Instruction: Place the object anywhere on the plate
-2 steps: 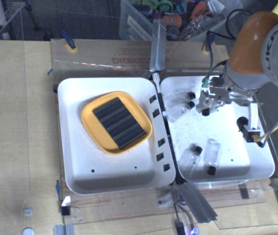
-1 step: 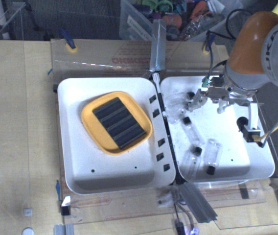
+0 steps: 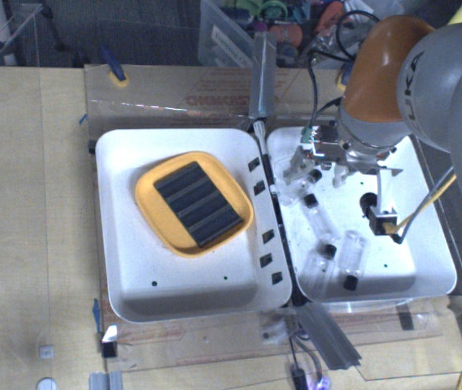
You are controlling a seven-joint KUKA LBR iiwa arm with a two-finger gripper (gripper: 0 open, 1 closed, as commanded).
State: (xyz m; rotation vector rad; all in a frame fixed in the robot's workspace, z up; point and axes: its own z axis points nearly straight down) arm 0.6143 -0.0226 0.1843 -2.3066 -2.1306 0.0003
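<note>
A yellow plate [image 3: 154, 210] with rounded corners lies in the left bin [image 3: 125, 283], turned at a slant. On its middle rests a black ridged rectangular object [image 3: 198, 201], lying flat and well inside the plate's rim. My gripper [image 3: 333, 254] hangs low over the floor of the right bin [image 3: 426, 270], far to the right of the plate and apart from the object. Its clear plastic parts blend into the white floor. The grey arm with its orange band [image 3: 381, 63] comes in from the upper right.
A divider with black clips [image 3: 265, 218] runs between the two bins. A clear tub of coloured toys [image 3: 296, 10] stands behind the bins. A yellow stick [image 3: 426, 201] slants over the right bin's right side. Cables hang by the wrist.
</note>
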